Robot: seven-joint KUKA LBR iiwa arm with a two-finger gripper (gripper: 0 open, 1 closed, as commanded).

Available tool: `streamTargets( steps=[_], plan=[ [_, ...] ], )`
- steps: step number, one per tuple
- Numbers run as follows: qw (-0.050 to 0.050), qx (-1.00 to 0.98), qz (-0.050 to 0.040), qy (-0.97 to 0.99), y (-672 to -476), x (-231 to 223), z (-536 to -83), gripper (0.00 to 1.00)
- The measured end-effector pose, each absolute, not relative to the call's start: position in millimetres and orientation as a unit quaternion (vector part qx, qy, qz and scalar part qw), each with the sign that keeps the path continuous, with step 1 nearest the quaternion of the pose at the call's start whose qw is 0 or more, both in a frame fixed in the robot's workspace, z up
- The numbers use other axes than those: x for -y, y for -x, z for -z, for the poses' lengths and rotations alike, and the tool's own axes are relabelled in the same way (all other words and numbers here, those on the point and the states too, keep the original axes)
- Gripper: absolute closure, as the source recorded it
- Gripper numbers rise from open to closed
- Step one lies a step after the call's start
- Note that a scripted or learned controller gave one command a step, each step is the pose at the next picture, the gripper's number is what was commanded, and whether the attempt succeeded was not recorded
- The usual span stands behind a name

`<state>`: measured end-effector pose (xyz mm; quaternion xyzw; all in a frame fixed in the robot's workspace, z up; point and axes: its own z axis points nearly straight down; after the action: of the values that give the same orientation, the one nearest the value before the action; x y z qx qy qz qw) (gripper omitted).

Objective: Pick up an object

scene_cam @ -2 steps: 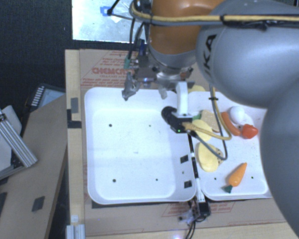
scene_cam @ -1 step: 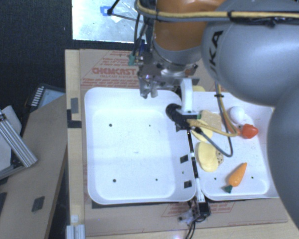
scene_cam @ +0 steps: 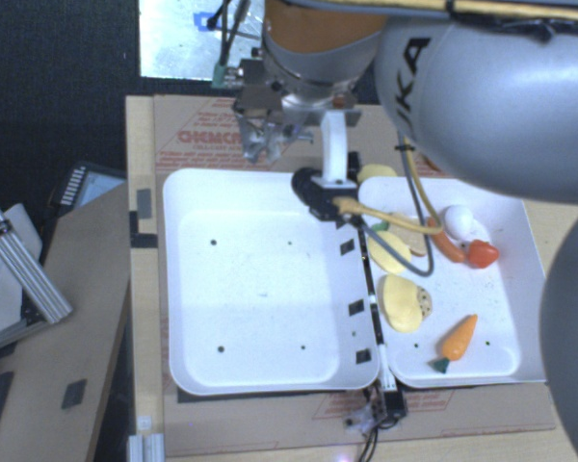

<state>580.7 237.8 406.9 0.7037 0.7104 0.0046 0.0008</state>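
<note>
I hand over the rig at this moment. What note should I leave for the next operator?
Gripper: over the cardboard behind the left bin's far rim, nothing visibly held.
Things: toy carrot, pale yellow round piece, white egg-shaped piece and red piece all lie in the right bin.
Done: nothing picked yet.
Left: move over the right bin, grasp one thing, lift it.

Left bin [scene_cam: 260,287]: plain white, a few tiny dark dots on the floor. Right bin [scene_cam: 506,354]: same white. Toy carrot [scene_cam: 459,336]: orange, green stub at the lower end. Round flat piece [scene_cam: 400,302]: pale yellow, with a dark-speckled patch on one side. Egg-shaped thing [scene_cam: 459,221]: white. Piece beside it [scene_cam: 480,253]: red-orange. Bench [scene_cam: 202,114]: tan cardboard with red lettering. Arm [scene_cam: 482,85]: grey, with an orange band [scene_cam: 318,17].
</note>
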Motion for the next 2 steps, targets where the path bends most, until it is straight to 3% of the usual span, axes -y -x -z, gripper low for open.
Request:
streamTargets(
  steps=[1,2],
  plan=[
    [0.003,-0.707,-0.0056,-0.707,-609.2,-204.9,-506.4,1.00],
    [0.002,-0.706,-0.0026,-0.708,-643.8,-160.1,-537.5,1.00]
  ],
)
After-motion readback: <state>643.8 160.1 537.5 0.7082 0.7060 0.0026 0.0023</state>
